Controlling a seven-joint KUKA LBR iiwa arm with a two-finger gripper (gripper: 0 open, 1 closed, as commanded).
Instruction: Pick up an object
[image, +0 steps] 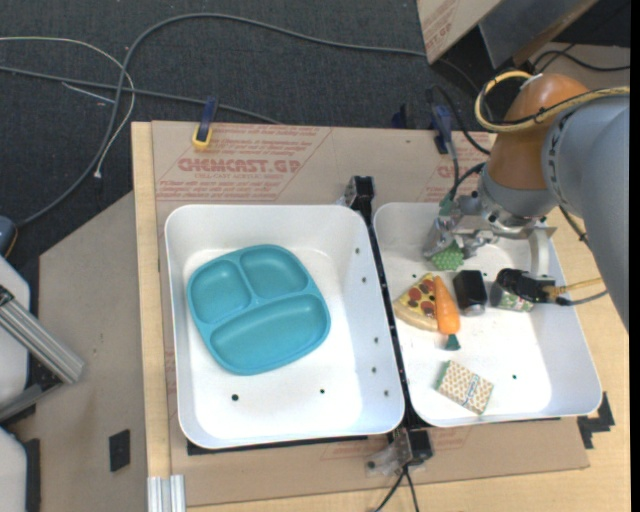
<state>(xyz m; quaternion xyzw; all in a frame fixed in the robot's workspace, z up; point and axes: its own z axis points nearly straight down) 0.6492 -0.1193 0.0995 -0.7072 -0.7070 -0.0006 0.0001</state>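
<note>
Cardboard-topped bench (300, 150) on dark carpet, with two white bins side by side. The left bin (200, 400) just has a big teal divided plate (260, 308) in it. The right bin (540, 380) has all the small stuff. The grey arm (590, 150) comes in from the upper right, and its gripper (455, 238) is down at the top of the right bin. I honestly can't tell if it's clamped or released, since the wrist hides that.

By size, the small stuff is a toy pizza slice (415, 300), an orange carrot (446, 308) touching it, and a patterned block (465, 387) off by itself lower down. Last is a little green piece (447, 258) right under the gripper, just above the pizza.

My guess is the green piece is the target. It looks like light, stiff toy plastic, probably a bit slick. I'd pinch it across the narrow middle, because the neighbours are close.
</note>
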